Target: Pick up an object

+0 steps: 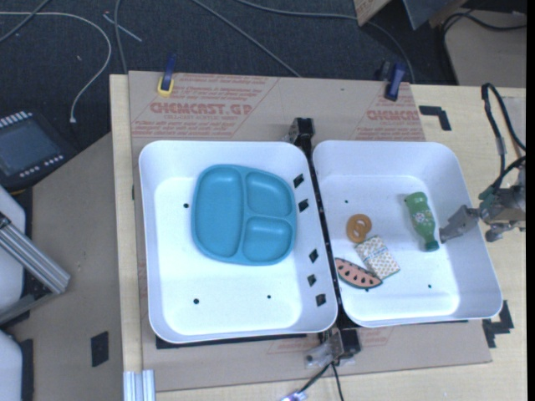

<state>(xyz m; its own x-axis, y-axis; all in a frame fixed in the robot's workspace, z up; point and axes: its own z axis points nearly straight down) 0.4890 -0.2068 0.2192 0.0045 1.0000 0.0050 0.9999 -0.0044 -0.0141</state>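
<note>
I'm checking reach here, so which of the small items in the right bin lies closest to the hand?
The green bottle. It lies nearest the bin's right side, close to the hand, while the pretzel, checkered packet and watermelon slice sit farther left.

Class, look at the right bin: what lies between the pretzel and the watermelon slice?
In the camera view, a small checkered packet lies between the pretzel and the watermelon slice, a little to their right.

arm [510,203]: cut off by right picture edge | gripper [458,222]: small, blurred at right bin [468,190] rim, finger state unclear
</note>
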